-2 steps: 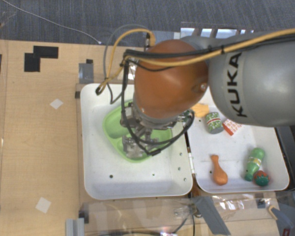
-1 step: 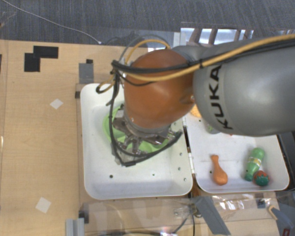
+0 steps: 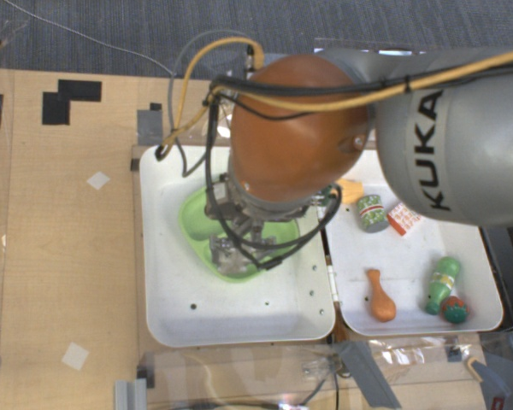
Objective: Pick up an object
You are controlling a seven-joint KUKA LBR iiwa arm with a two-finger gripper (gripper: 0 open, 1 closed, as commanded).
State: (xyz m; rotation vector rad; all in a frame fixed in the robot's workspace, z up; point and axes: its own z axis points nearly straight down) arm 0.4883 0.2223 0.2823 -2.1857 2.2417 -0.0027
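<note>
My gripper (image 3: pixel 231 259) hangs low in the left bin (image 3: pixel 175 314), right over a light green object (image 3: pixel 192 216) that lies in the bin's middle. The arm's orange wrist and cables cover most of the gripper and part of the green object. I cannot see whether anything sits between the gripper's tips.
The right bin (image 3: pixel 410 314) holds a small green can (image 3: pixel 372 213), a red and white packet (image 3: pixel 402 219), an orange club-shaped toy (image 3: pixel 380 295), a green bottle (image 3: pixel 442 282) next to a red and green ball (image 3: pixel 454 312), and a yellow-orange piece (image 3: pixel 350 190) under the arm.
</note>
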